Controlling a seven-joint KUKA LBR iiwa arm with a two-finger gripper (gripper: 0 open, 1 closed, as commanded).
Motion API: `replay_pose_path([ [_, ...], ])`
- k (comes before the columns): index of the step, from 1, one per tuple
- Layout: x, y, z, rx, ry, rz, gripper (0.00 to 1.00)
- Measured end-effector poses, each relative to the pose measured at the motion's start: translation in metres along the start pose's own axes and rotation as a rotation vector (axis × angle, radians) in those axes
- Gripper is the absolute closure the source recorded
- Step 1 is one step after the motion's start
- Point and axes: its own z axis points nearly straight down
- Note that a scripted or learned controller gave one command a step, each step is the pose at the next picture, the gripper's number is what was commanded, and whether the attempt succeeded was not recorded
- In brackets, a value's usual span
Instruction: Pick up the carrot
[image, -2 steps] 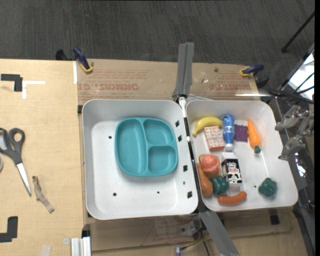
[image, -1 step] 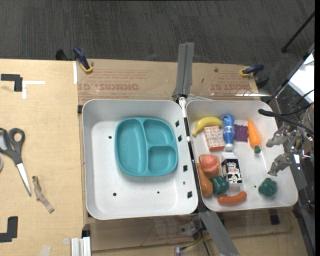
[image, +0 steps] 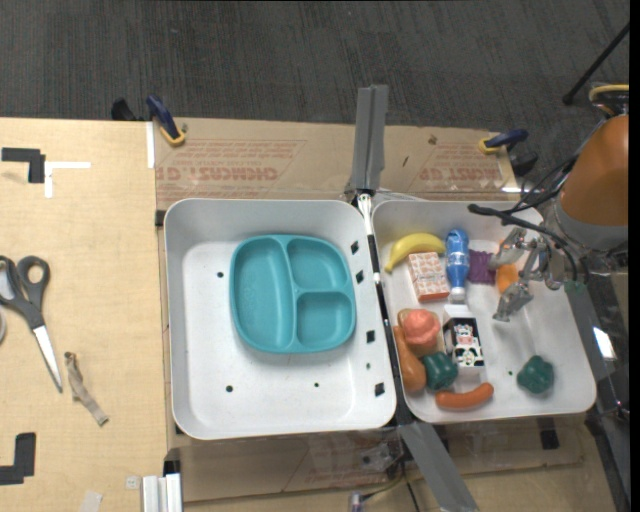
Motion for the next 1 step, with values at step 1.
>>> replay_pose_path([
  [1, -0.0015, 0.0008, -0.0104, 0.001, -0.005, -0.002, 1.0],
])
